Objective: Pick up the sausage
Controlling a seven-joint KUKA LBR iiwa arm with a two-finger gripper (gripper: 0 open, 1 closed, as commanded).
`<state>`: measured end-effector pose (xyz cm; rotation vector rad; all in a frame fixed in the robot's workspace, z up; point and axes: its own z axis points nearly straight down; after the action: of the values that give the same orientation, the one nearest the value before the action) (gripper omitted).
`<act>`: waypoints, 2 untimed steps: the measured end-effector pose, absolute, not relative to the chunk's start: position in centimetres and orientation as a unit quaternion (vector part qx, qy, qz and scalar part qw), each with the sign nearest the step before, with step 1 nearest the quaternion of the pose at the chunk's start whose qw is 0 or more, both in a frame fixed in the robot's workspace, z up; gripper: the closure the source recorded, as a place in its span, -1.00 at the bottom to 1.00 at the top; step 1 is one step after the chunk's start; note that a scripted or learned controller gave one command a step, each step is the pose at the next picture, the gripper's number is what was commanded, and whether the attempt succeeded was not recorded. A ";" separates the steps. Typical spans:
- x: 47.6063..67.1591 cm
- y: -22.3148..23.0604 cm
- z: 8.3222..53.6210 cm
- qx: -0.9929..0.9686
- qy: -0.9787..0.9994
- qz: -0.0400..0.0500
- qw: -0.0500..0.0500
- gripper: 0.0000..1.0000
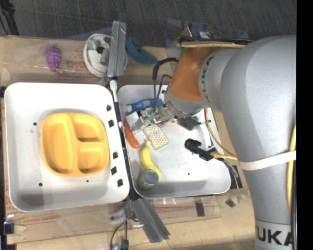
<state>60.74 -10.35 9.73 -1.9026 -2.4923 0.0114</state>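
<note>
Approach step: claw [152, 117] above right bin, grip state indeterminate. Sausage [131, 135] lies at its 8 o'clock; next, shift there and descend.

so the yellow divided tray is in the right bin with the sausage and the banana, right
Not quite. The camera view shows the yellow divided tray in the left bin, by itself. The sausage and the banana do lie in the right bin, the sausage along its left wall, the banana just right of it.
</note>
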 end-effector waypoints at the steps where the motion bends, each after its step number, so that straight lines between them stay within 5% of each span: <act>1: 58.3 -10.0 9.8 -0.651 -0.759 -0.003 -0.006 -1.00; 2: 61.4 -10.3 9.6 -0.634 -0.773 0.008 0.008 -1.00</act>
<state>61.37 -10.34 9.61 -1.9808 -2.4168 0.0240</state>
